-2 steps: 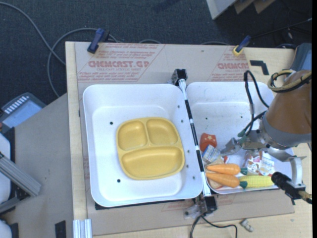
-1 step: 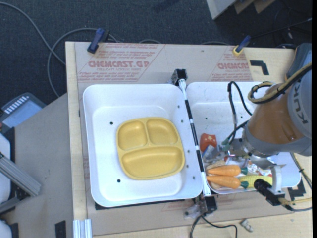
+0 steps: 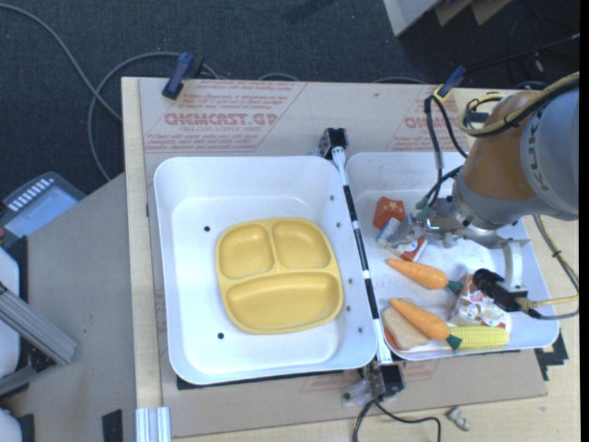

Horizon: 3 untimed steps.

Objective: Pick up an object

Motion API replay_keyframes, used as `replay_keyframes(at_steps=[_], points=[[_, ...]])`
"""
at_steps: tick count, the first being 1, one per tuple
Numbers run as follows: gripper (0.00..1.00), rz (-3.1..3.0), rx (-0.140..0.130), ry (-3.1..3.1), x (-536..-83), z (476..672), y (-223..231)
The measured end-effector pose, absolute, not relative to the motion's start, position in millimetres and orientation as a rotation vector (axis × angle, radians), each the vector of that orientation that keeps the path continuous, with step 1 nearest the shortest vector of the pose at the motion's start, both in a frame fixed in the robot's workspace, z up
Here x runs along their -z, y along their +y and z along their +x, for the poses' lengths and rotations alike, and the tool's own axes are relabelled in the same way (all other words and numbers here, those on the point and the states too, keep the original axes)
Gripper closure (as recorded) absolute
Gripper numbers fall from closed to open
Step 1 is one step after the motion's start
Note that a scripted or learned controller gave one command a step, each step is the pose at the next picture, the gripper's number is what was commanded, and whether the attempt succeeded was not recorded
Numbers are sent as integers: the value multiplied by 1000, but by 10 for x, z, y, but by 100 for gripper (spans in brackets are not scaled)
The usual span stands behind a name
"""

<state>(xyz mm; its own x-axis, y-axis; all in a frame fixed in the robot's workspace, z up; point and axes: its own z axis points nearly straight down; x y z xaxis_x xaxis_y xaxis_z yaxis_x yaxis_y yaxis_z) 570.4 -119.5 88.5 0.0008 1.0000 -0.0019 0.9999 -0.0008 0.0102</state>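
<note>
The right-hand bin [image 3: 545, 337] served as the landmark. At its near edge lay a yellow corn cob [image 3: 480, 337] touching the green end of a carrot [image 3: 425, 320], which rested on a slice of bread [image 3: 402, 328]; that carrot's long axis ran from upper left to lower right, pointed tip toward the divider between the bins, leafy end toward the corn. Further in, a second carrot [image 3: 420, 273] lay on a similar slant, tip toward the left-hand bin [image 3: 184, 274], green end beside a small printed packet [image 3: 479, 304]. Beyond that, near the bin's middle, the gripper [image 3: 410, 236] hung over a small clutter by a red item [image 3: 388, 212]; whether it was spread or closed could not be determined, and nothing could be confirmed in its grasp. The yellow divided plate [image 3: 277, 274] sat in the left-hand bin, well apart. In the inspector's judgement, the step in hand was the approach; it would be best done by choosing the second carrot, which lay apart from its neighbours, and closing across its short axis near mid-length.
</note>
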Motion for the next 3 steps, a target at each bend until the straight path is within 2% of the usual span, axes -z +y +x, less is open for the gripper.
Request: replay_keyframes(at_steps=[1,2,3], points=[[0,2223,1,2222,-842,5366,-1016],[0,2220,-1,2221,-848,5956,-1079],[0,2219,-1,2221,-849,6331,-1026]])
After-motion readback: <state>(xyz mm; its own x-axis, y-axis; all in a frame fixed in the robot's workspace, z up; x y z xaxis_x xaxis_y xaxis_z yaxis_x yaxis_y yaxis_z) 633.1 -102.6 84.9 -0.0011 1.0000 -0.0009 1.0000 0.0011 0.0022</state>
